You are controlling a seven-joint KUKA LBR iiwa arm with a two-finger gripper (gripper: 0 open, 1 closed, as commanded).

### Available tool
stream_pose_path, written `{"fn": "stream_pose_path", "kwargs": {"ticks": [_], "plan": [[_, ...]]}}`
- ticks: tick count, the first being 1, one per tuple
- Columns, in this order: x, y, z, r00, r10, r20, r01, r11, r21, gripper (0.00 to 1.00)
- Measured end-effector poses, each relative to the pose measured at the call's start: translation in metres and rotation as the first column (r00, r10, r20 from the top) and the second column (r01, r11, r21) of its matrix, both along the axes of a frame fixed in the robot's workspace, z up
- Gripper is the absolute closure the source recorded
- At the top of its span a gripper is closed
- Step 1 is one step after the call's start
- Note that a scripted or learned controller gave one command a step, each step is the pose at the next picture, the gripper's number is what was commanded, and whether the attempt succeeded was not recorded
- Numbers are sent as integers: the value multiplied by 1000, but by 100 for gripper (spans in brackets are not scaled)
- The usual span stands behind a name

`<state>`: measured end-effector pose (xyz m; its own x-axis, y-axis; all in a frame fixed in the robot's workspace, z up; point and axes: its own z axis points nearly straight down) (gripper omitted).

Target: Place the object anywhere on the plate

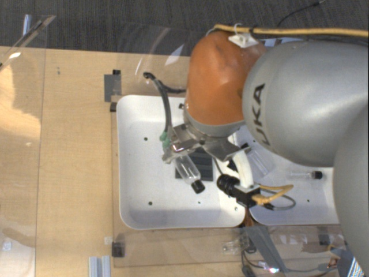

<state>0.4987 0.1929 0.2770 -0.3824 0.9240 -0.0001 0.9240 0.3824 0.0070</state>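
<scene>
The object cannot be picked out for certain. Beneath the arm (300, 97), over the left bin (138, 154), a clear black-tipped piece (190, 175) slants toward the bin's near right corner. Whether the gripper (195, 167) is released or clenched cannot be told.

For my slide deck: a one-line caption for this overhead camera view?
Grey arm with orange band reaching from the right, its gripper low over the left white bin.

Light: bright, even, from overhead.
Glare: pale reflections on the bench (57, 154) at far left; sheen on the arm (305, 103).
Shadows: soft, under the arm in the left bin (138, 206).
Focus: slightly soft overall, grainy.
</scene>
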Motion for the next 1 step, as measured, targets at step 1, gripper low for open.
{"fn": "stream_pose_path", "kwargs": {"ticks": [1], "plan": [[26,20,-184,987,-161,-3,161,987,1,100]]}}
